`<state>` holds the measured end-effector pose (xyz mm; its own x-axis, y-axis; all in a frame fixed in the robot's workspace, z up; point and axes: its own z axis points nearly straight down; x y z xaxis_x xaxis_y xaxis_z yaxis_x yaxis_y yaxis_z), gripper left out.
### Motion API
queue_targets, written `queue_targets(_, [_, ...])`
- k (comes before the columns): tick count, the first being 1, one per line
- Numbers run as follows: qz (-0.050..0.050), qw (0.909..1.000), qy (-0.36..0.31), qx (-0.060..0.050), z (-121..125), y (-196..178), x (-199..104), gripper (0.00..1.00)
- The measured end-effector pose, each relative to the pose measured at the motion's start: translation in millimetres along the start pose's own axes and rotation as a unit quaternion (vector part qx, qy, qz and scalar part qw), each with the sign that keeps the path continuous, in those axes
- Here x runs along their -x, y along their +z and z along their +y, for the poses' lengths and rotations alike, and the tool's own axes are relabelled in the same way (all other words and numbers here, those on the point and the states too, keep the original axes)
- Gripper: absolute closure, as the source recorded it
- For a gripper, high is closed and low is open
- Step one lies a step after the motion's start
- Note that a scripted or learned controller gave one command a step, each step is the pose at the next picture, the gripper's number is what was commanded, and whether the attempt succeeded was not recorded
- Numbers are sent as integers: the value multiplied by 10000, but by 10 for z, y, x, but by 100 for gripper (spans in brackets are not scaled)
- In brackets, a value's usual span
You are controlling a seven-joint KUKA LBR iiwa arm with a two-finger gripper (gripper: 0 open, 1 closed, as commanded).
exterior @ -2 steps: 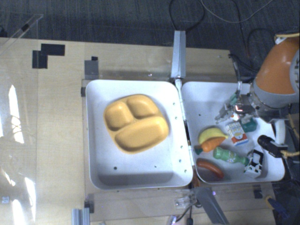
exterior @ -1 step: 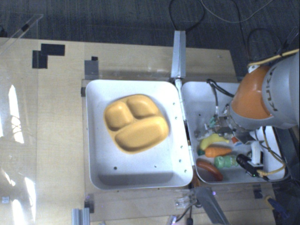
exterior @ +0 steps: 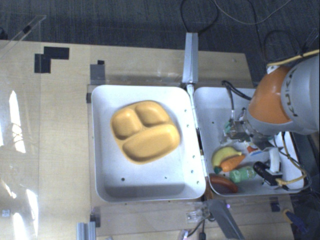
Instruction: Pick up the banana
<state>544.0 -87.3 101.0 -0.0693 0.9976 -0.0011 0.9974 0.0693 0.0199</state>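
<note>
Right bin [exterior: 212, 109]: hand [exterior: 235, 132] just above banana [exterior: 221, 155].

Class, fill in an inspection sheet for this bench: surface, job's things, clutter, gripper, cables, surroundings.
Surface: wooden bench bearing left bin and right bin.
Job's things: banana in the right bin, beside the carrot.
Clutter: yellow divided tray in the left bin; carrot, green item and dark red item in the right bin.
Gripper: gripper low over the right bin, above the banana.
Cables: black cables on the floor.
Surroundings: dark carpet.
</note>
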Motion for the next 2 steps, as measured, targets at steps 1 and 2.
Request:
queue_targets(1, [0,10000,0,-2,-1,0,1,0])
queue_targets(2, [-3,9997,-259,-19,-254,111,-2,0])
